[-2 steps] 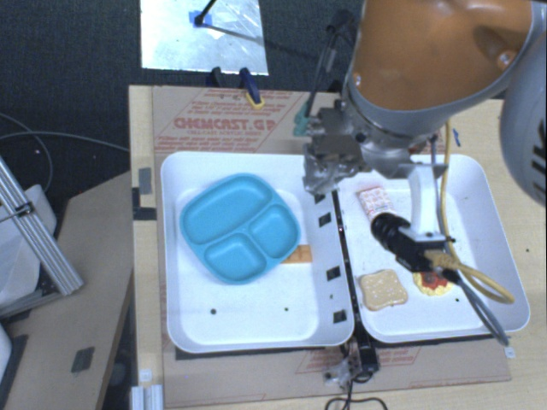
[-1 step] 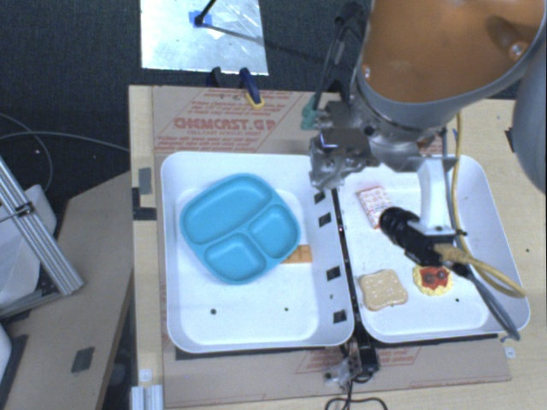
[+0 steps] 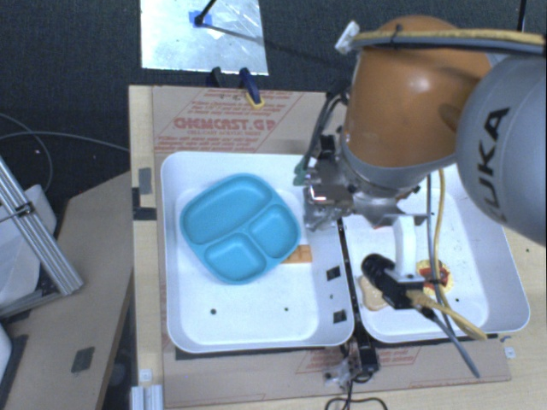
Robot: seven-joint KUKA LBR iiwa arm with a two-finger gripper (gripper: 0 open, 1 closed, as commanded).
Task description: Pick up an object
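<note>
Plate (image 3: 239, 227) is seen in the left bin (image 3: 256, 314), near the pincer (image 3: 321, 202), whose width cannot be told. Its raised rim should be taken, approached straight down.

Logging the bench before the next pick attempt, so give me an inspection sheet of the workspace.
Surface: left bin and right bin, both white, on a printed board.
Job's things: blue plate and orange piece in left bin; red-yellow scrap in right bin.
Clutter: nothing seen.
Grippers: tool above the divide between bins.
Cables: wires at the bench's front edge.
Surroundings: shiny sheet behind, metal frame left.
</note>
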